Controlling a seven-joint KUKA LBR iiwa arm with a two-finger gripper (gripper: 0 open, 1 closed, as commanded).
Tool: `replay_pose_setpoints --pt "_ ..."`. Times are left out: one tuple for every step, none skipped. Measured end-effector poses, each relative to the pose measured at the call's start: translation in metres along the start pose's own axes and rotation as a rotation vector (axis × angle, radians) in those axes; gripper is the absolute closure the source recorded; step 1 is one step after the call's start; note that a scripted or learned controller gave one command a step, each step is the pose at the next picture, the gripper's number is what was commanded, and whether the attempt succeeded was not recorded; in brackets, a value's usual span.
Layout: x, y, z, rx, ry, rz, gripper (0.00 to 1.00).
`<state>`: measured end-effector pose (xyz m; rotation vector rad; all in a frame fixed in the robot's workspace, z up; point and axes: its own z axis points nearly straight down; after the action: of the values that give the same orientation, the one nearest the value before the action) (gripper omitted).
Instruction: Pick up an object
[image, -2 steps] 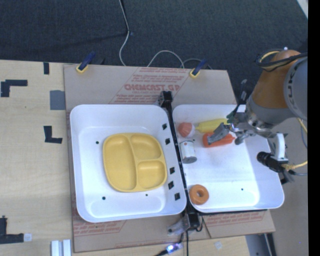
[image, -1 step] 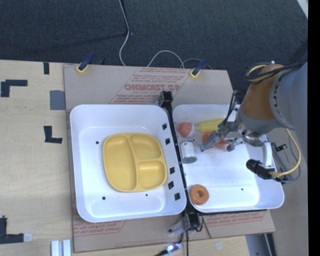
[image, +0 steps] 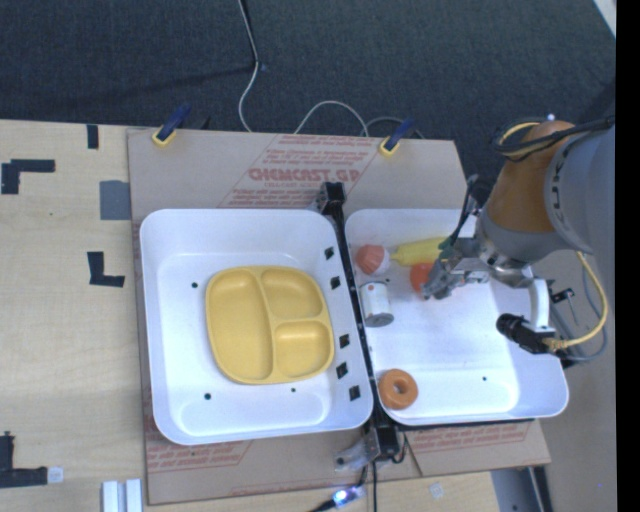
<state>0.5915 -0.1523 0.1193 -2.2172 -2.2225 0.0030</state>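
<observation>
My gripper (image: 437, 283) hangs low over the upper middle of the right bin (image: 470, 395). It sits right over a small red object (image: 420, 276), with a yellow banana-like piece (image: 418, 252) just above and left of it. A red-and-white object (image: 371, 259) lies at the bin's left wall, with a small white-and-grey can (image: 376, 303) below it. An orange doughnut-shaped ring (image: 399, 388) rests at the bin's lower left corner.
The left bin (image: 170, 250) holds a yellow divided plate (image: 270, 324). A black divider with clips (image: 345, 300) runs between the bins. The arm's grey body and orange band (image: 530, 195) overhang the right bin's upper right, with cables (image: 560, 340) at its right edge.
</observation>
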Motion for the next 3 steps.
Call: replay_pose_setpoints --pt "0.004 -0.004 -0.062 -0.007 -0.001 0.001 1.0" --pt "0.004 -0.003 -0.104 -0.007 -0.001 0.001 1.0" --pt "0.05 -0.002 -0.099 -0.001 0.001 -0.003 1.0"
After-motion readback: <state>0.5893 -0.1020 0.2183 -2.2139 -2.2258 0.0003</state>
